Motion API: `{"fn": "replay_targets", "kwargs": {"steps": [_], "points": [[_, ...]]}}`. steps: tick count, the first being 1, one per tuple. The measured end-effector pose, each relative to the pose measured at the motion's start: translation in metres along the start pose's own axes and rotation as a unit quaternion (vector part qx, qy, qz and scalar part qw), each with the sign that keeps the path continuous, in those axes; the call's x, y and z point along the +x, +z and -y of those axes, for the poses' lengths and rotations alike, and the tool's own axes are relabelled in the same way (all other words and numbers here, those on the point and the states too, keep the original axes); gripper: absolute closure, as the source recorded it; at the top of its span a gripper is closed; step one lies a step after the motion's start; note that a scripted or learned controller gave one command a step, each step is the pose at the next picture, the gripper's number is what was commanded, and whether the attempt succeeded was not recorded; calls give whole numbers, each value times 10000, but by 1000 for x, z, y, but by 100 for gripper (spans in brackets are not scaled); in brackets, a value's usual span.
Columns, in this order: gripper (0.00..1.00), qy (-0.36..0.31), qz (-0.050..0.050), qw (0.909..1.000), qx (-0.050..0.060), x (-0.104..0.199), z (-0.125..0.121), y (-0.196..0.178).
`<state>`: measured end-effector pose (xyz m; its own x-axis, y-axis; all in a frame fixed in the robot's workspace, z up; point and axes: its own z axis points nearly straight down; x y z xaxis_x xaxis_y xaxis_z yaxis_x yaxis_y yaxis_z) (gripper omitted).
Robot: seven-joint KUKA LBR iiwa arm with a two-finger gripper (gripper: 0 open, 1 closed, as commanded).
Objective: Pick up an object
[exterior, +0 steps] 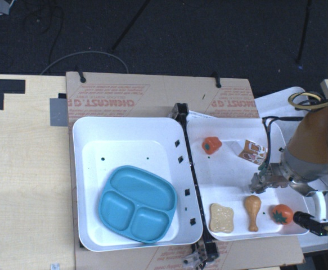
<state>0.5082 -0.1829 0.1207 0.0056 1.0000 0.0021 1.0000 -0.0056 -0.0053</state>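
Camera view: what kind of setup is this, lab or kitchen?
Most likely a robot grasping test bench in a lab, not a kitchen. Two white bins sit on cardboard sheeting, toy food such as a drumstick and bread slice serves as pick targets, and cables trail across the dark floor behind.

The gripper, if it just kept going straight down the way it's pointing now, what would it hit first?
Most likely the drumstick. The gripper hangs over the right bin just above the drumstick's thick end, so going on down it would probably meet that, or bare bin floor beside it. Depth is hard to judge from this slanted view.
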Motion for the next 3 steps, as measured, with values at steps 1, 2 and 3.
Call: {"fn": "replay_targets", "kwargs": {"steps": [1, 2, 3], "points": [[100, -21, 11, 10000, -28, -6, 1, -61], [100, -39, 17, 10000, -49, -3, -5, -123], [100, -39, 10, 10000, -24, -4, -5, -136]]}}
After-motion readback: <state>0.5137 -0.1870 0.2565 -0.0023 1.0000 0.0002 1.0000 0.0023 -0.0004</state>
